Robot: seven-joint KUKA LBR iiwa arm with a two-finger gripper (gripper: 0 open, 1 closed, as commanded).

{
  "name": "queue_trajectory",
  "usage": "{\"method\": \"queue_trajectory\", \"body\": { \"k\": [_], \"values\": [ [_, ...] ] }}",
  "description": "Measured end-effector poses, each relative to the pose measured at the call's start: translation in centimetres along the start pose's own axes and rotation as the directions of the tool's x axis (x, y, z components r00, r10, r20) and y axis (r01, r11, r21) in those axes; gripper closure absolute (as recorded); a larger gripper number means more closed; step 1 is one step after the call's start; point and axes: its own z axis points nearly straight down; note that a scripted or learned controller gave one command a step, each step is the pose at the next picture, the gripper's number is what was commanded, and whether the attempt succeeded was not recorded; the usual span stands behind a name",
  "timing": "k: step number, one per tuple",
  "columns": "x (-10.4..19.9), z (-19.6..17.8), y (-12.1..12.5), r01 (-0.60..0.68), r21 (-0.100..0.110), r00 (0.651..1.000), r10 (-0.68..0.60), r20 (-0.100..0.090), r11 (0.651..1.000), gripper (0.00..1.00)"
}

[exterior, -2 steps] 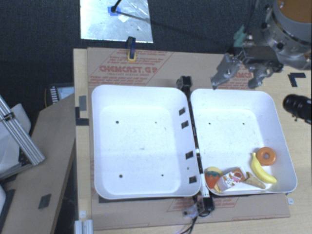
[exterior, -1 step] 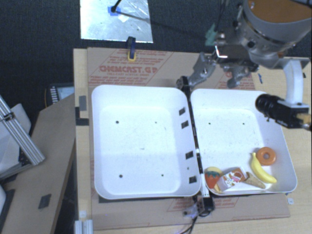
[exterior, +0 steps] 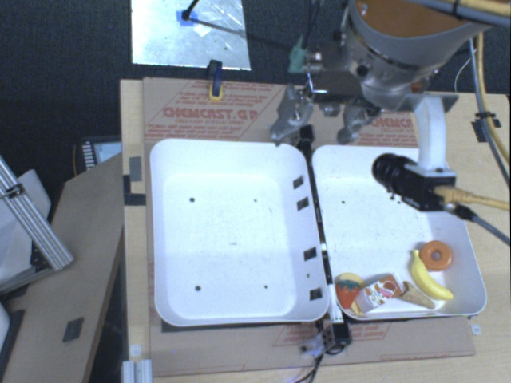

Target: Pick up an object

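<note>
The grey two-finger gripper, jaws released and bare, hovers at the bins' far rim, with the yellow plastic banana lying well off toward five o'clock.

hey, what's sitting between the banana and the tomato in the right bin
In the camera view, a small red-and-white packet and an ice-cream cone toy lie between the banana and tomato.

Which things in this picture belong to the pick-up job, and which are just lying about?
Belonging to the job:
- yellow toy banana
- orange ring-shaped toy doughnut
- red-orange toy fruit
- red-and-white flat packet
- right-hand shallow white bin
- robot's hand

Just lying about:
- left-hand shallow white bin
- shiny square metal sheet
- yellow clip
- brown printed cardboard sheet
</note>
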Motion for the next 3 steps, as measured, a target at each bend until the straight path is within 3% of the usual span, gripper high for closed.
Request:
{"method": "queue_trajectory", "body": {
  "k": [2,3],
  "values": [
    [6.7,0.0,0.1,-0.001,0.0,1.0,0.001,0.0,1.0,0.0],
    [6.4,0.1,8.5,-0.01,-0.003,1.0,0.01,0.002,1.0,0.0]
  ]
}}
